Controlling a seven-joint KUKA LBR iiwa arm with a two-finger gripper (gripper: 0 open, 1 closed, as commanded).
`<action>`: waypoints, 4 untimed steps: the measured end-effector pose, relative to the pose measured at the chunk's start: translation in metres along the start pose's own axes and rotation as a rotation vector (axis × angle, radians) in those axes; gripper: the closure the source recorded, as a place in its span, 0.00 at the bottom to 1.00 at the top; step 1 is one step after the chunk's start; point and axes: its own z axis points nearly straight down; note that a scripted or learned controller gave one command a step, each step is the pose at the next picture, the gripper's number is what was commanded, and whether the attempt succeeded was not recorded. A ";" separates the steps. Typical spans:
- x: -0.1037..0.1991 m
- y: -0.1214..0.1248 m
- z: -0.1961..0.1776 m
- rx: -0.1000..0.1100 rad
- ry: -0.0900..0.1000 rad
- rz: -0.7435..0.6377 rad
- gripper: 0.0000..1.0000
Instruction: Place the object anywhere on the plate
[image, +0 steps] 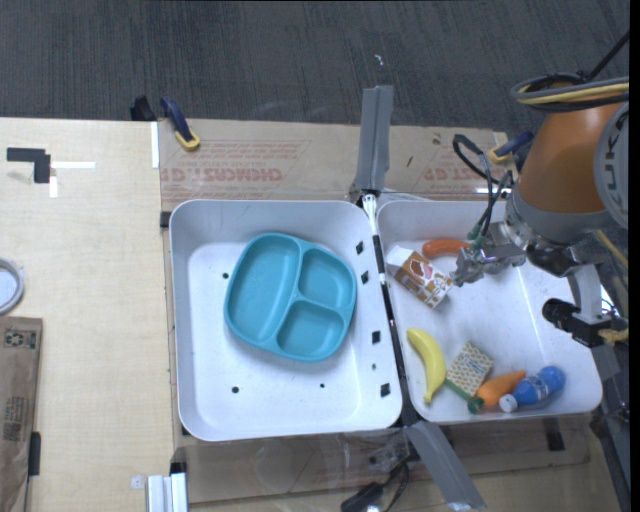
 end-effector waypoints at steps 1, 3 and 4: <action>0.159 0.039 0.000 -0.002 -0.001 -0.186 1.00; 0.193 0.005 -0.128 0.000 -0.002 -0.329 1.00; 0.213 0.024 -0.142 -0.004 -0.003 -0.543 1.00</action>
